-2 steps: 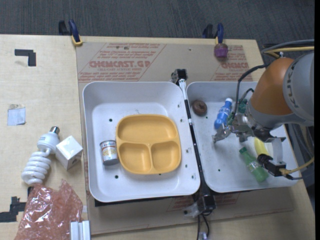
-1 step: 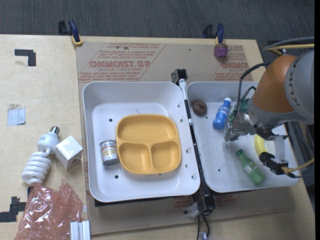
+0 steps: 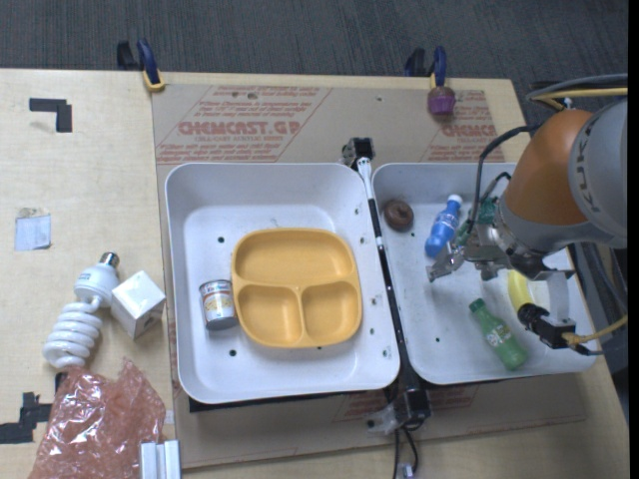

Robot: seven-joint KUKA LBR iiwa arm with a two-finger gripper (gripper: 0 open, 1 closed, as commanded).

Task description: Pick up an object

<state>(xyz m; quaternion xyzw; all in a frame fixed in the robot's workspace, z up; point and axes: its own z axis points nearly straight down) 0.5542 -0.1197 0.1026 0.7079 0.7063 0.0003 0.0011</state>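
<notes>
In the right bin (image 3: 429, 352) a blue bottle with a white cap (image 3: 442, 227) lies near the middle. A green bottle (image 3: 498, 335) lies toward the front right, and a small brown round object (image 3: 399, 215) sits at the back left. A yellow object (image 3: 518, 291) is partly hidden under the arm. My gripper (image 3: 446, 262) hangs low over the right bin, just below the blue bottle's lower end and left of the green bottle. I see nothing held in it.
The left bin (image 3: 190, 367) holds a yellow divided plate (image 3: 297, 286) and a small can (image 3: 216, 303). On the bench to the left lie a spiral light bulb (image 3: 80, 319), a white cube (image 3: 138, 302) and a crumpled pink plastic bag (image 3: 95, 427).
</notes>
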